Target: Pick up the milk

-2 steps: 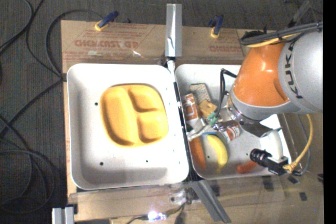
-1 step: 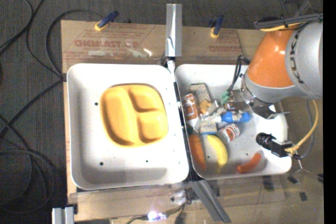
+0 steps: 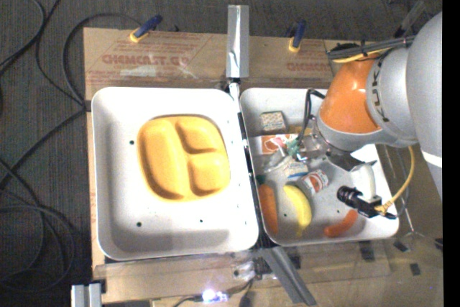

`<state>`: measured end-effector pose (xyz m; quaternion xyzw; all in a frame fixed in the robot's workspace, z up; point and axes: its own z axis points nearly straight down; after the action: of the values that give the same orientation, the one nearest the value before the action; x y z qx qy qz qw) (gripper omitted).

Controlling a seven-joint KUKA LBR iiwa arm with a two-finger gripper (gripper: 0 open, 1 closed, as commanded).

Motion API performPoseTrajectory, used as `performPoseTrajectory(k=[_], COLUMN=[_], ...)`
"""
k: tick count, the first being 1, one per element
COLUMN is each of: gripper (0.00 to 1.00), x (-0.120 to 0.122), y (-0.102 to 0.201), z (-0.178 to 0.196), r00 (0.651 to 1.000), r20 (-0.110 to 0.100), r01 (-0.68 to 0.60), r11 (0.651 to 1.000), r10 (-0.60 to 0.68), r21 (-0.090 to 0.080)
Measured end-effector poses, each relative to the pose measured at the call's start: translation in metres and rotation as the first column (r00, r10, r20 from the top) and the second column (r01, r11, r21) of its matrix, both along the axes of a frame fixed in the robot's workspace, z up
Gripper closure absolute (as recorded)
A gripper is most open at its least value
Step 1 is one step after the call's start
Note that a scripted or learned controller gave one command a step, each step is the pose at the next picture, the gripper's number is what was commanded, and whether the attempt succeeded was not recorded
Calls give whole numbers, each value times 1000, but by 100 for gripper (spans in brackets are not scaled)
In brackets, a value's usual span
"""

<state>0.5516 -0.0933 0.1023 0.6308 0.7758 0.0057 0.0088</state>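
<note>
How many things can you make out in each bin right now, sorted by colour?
Yellow: 2, the divided tray in the left bin and a lemon-like item in the right bin
Orange: 2, one beside the yellow item, one near the front right
White with red: 1 carton-like item
Grey: 1 small block
Total: 6 distinguishable; the arm hides part of the pile.
</note>
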Motion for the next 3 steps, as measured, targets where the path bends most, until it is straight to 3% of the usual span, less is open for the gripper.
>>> performPoseTrajectory(k=[1,2,3], gripper=[0,0,0], x=[79,21,109], y=[-9,-86,-65], z=[-8,31,13], r00=[982,999,998], r20=[-4,-23,-58], r01=[188,22,33], r11=[982,1000,999], r10=[-188,-22,-33], r21=[-4,0,-3])
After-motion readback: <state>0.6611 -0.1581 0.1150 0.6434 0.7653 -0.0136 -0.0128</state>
